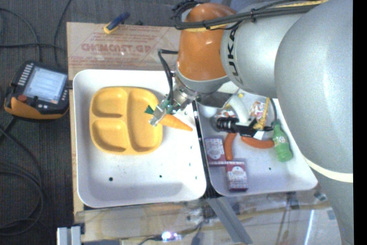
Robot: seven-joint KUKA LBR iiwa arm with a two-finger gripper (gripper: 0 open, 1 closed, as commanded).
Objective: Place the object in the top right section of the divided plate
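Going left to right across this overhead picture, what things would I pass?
Handheld screen controller → yellow divided plate → toy carrot → small red cartons → green bottle.

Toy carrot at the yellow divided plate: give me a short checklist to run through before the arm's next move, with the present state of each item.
1. Orange toy carrot with green top at the gripper: ok.
2. Carrot truly held between the fingers: cannot tell.
3. Carrot over the yellow divided plate: not ok; most of it lies past the plate's right edge, over the left white bin.
4. Top right section of the plate free of other things: ok.
5. Plate flat inside the left bin: ok.
6. Green bottle and other items in the right bin apart from the carrot: ok.
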